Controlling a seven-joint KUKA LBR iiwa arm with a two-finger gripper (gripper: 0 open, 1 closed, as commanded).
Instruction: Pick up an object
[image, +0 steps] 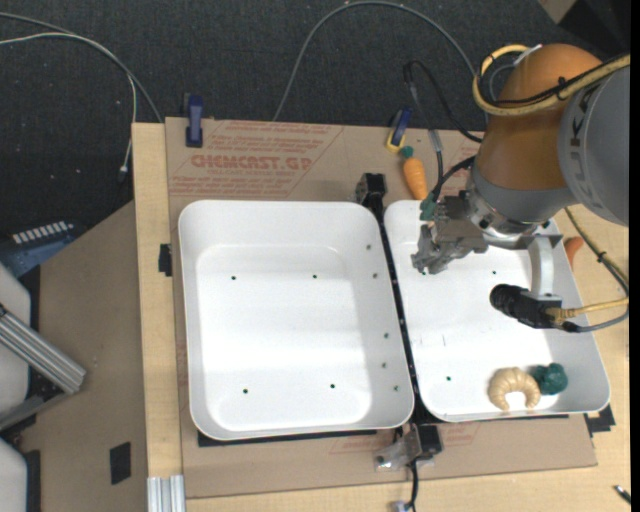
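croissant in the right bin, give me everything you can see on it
The croissant is a small toy-like piece, pale tan to cream, curled into a crescent with its open side facing the near edge of the right bin. Its surface looks smooth and moulded, likely plastic, with faint ridges. It lies flat on the bin floor in the near right corner, right against a dark teal object on its right; whether they touch is unclear. The gripper is well away, at the bin's far left part.
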